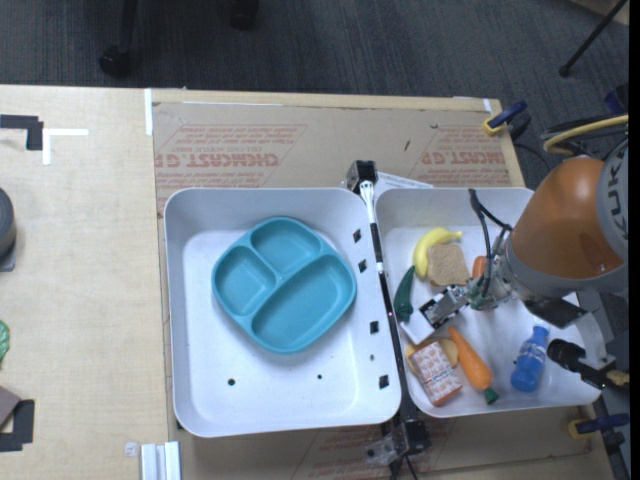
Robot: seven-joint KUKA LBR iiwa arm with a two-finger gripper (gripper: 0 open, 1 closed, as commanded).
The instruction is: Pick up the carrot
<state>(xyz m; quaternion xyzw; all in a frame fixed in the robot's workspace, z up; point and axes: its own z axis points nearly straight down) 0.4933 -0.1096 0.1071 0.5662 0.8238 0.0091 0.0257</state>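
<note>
Hovering in what looks like the approach step, pincer [478,290] low over the right bin [510,404], its opening impossible to tell, carrot [472,362] lying loose just camera-side of it beside a snack box [435,373], calling next for a short shift and descent astride it.

Dark carpet [330,28] — pale wooden bench [80,298].

Two bins [200,388], one plate [285,283], one banana [432,246], one carrot [470,361], one bottle [528,361]
</note>
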